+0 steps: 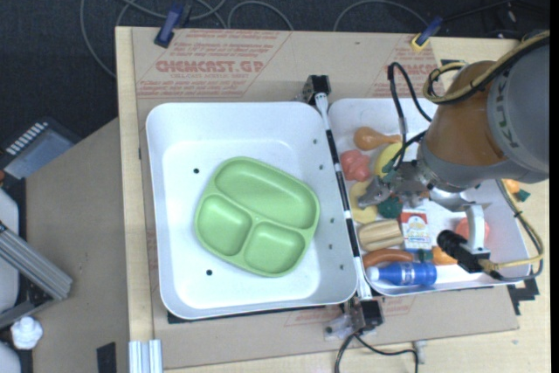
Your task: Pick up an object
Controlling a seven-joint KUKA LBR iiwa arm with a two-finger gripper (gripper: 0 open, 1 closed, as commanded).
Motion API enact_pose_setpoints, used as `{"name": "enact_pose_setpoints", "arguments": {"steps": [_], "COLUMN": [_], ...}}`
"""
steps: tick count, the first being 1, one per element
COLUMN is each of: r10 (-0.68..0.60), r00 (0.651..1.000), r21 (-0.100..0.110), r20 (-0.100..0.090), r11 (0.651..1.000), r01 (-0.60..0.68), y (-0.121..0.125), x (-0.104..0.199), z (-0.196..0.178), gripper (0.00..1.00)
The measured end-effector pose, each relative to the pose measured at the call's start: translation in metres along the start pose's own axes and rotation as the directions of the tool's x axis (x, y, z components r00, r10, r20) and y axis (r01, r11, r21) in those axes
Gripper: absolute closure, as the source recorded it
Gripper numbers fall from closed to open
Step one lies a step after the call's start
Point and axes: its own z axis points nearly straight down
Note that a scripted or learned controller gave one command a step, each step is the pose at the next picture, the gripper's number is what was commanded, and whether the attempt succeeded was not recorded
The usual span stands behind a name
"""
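Observation:
The right bin (349,113) holds a pile of toy food: an orange pear-shaped piece (374,136), a pink piece (354,164), a yellow banana (387,155), a tan bread piece (379,233), a small white carton (416,231), an orange carrot (384,257) and a blue bottle (407,275). My gripper (381,191) is down among these items near the bin's middle, over a dark green piece (388,210). The arm's orange band (463,131) and grey body cover the right part of the bin.
The left bin (175,144) holds a green divided plate (255,215). A black clamp (316,86) sits where the bins meet at the back, another at the front (367,310). Cables run along the arm, and blue clips mark the board's far corners.

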Motion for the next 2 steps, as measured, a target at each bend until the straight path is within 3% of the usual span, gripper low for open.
{"name": "enact_pose_setpoints", "arguments": {"steps": [1, 2], "r10": [0.001, -0.001], "r00": [1.000, 1.000], "r21": [-0.001, -0.001], "r20": [0.000, -0.001], "r11": [1.000, 1.000], "r01": [-0.001, 0.001], "y": [0.000, 0.032], "x": [0.000, 0.065], "z": [-0.010, -0.108], "gripper": [1.00, 1.00]}}
